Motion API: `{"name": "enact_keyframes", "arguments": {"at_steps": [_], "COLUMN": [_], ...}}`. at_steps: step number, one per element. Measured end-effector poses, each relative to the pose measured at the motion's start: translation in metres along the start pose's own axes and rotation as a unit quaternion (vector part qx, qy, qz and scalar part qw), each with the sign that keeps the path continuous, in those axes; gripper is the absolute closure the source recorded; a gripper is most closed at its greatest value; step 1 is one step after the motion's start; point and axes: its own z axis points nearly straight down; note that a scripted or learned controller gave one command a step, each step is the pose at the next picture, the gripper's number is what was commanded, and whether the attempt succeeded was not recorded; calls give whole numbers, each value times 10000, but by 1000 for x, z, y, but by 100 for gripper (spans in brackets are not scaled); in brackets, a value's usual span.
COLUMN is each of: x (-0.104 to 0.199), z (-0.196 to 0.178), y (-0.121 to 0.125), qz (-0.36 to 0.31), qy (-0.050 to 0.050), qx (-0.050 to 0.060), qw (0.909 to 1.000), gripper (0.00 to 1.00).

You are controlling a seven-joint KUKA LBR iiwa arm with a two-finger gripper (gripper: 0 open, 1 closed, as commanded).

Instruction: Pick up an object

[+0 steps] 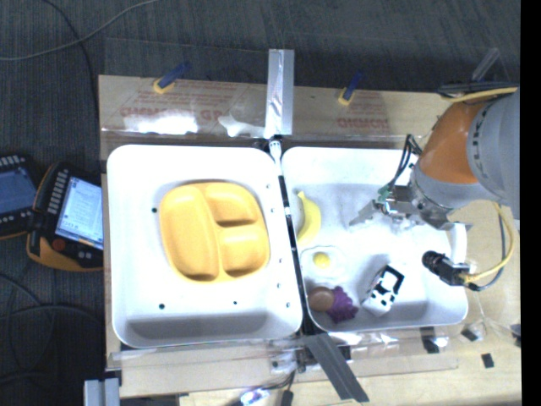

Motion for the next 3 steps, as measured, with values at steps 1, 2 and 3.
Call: {"name": "enact_keyframes", "arguments": {"at_steps": [1,2,3], "x": [-9,-7,-7], "z": [7,7,7], "y": [-71,-84,-84], "qz": [-1101,-1035,-1035], "qy": [-30,-43,-42], "qx": [-104,-127,-126], "qw": [9939,9945,9945], "gripper": [0,0,0]}}
